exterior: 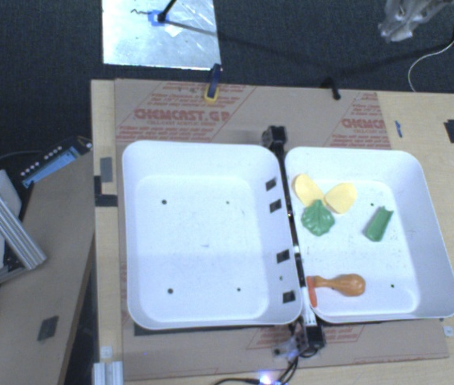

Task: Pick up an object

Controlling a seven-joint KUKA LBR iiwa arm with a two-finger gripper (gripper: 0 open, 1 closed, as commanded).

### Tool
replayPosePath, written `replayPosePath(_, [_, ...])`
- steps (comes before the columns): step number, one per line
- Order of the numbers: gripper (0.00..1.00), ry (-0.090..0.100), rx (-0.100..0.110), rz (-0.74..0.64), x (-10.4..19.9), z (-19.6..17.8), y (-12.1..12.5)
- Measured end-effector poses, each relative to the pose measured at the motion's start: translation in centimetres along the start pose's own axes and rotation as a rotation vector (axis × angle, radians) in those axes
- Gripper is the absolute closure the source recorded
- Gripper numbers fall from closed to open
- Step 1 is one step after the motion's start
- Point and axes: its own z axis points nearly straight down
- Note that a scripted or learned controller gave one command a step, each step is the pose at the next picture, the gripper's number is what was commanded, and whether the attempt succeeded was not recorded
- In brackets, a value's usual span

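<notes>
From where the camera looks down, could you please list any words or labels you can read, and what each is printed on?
"CHEMCAST GP", in red, on the brown sheet behind the left bin; partly blurred.
The same red print repeats on that sheet behind the right bin; too faint to read.
The grey device at the left bears markings too small to read.

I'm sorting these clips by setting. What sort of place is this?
Probably a robotics lab grasping bench: two white bins clamped on a cardboard-topped bench, toy food as test items, and loose cables over dark carpet.
</notes>
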Motion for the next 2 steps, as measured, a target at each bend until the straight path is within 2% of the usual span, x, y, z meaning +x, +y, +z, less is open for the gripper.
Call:
replayPosePath(1, [1.00,0.000,0.016,0.000,3.3,27.1,-1.3])
replayPosePath(2, [1.00,-0.001,-0.011,0.002,2.1,16.5,0.1])
